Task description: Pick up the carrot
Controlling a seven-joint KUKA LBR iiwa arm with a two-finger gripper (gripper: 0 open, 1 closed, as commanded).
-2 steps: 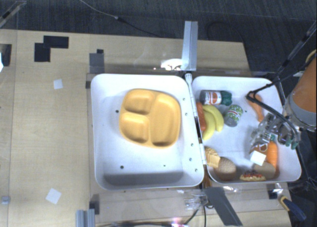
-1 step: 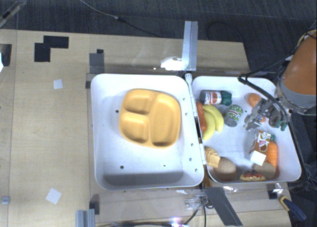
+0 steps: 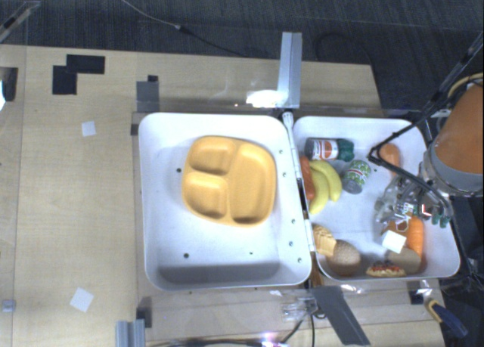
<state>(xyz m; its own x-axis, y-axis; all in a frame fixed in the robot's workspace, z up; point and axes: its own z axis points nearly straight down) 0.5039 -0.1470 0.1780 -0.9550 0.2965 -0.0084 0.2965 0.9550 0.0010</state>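
The carrot [image 3: 415,235] is a short orange piece lying upright near the right wall of the right bin [image 3: 446,266]. My gripper [image 3: 402,211] hangs low over the bin just up and left of the carrot, its metal tip close to the carrot's top end. A white cube [image 3: 394,242] lies right beside the carrot on its left. Nothing is visibly held. The arm's orange band [image 3: 461,141] reaches in from the right and hides part of the bin's right side.
The right bin also holds a red-labelled can [image 3: 329,149], a green can [image 3: 357,176], bananas [image 3: 325,184], a pastry [image 3: 325,241], a brown lump [image 3: 346,252] and a hot dog [image 3: 384,267]. A yellow divided plate [image 3: 229,181] lies in the left bin [image 3: 159,262].
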